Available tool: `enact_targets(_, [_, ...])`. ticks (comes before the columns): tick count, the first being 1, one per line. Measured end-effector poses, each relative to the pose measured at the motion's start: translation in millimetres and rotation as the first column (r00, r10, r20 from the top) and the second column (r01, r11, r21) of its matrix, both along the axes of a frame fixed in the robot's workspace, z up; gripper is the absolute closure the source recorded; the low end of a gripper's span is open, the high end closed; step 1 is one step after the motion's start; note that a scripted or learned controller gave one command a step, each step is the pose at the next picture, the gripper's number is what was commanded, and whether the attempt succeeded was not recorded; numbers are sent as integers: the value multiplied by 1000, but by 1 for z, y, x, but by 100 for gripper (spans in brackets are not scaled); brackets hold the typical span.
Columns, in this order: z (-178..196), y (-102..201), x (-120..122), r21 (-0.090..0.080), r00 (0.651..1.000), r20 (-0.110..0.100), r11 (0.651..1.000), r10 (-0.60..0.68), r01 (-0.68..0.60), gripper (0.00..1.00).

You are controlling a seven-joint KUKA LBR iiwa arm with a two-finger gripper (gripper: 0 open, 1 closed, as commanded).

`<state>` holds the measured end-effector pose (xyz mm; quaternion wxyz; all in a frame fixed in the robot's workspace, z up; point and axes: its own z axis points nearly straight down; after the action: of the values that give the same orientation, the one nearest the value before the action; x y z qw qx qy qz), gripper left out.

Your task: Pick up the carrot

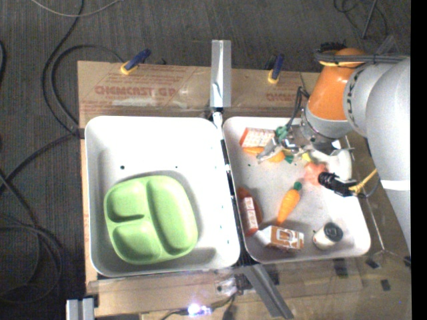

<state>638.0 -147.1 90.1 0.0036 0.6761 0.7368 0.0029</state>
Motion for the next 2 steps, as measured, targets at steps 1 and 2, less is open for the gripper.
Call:
enact_targets(1, [7,0,-2,0,1000,-9,1000,2,-2,100])
enact_targets(2, [43,-19,1,-2,995,-15,995,104,-104,100])
